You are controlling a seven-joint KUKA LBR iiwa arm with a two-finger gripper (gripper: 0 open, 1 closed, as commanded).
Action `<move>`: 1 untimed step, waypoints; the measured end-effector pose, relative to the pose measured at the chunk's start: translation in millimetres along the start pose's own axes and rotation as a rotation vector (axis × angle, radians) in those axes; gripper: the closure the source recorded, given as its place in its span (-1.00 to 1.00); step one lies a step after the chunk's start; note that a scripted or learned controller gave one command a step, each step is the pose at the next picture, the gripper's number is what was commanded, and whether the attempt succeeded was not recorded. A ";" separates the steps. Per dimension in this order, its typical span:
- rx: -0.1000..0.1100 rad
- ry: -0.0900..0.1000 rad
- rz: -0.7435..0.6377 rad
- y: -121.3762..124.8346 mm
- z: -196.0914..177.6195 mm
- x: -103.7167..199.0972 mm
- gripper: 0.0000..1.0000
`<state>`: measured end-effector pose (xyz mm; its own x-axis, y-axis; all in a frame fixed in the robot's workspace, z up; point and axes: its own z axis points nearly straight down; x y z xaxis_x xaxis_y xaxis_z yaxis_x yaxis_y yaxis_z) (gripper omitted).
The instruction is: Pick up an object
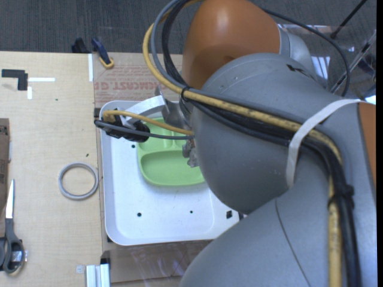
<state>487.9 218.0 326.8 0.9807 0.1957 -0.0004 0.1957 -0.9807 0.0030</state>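
The grey arm (269, 160) filled the right and centre of the frame, its gripper (190, 151) low over a green tray (164, 163) in the white bin (155, 220); the fingers' state could not be told. A tape ring (78, 180) lay at left

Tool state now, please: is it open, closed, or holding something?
Tool: cannot be told; the arm hides it above the green tray.
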 end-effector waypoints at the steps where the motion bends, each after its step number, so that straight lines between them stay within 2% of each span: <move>1: 0.001 -0.005 -0.292 32.5 75.5 -17.4 1.00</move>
<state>477.2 182.6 251.4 0.8828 0.4697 -0.0058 0.4697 -0.8828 0.0015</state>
